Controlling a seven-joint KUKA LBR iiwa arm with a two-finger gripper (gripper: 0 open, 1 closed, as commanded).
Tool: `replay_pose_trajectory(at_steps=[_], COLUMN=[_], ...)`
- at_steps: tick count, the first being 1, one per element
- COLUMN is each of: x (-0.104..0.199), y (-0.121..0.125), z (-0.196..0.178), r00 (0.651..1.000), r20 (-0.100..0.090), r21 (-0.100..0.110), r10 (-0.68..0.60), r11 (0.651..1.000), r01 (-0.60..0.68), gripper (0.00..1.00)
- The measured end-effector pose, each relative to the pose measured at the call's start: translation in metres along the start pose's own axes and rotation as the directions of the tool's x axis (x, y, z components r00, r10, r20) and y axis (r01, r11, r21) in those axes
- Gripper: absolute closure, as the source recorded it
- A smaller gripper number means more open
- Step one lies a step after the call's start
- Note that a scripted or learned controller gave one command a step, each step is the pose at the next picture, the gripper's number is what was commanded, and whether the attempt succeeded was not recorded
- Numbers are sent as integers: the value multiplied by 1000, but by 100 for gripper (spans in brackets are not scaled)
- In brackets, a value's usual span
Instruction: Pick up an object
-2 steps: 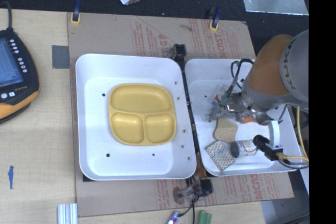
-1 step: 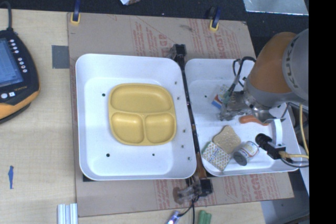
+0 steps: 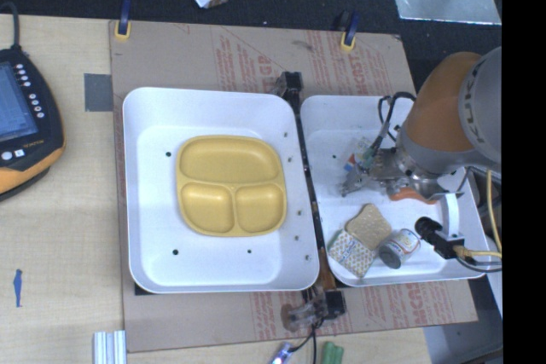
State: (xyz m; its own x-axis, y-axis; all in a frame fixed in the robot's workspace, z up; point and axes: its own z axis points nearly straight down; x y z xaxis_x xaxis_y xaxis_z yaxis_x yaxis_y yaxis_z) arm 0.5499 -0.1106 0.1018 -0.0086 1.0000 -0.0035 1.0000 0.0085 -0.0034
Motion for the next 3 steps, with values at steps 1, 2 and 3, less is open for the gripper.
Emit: replay_pose_trajectory(at_steps=[1,2,3], x=[-20,-21,39], y=[73,73,107], z=[10,-1,-92], r00=[1000,1000,1000], r20=[-4,-4,-5], r21=[-1,0,-3], r10=[4,0,4], r11=[1000,1000,1000], r01=[-4,0,-4], gripper=[0,100,100])
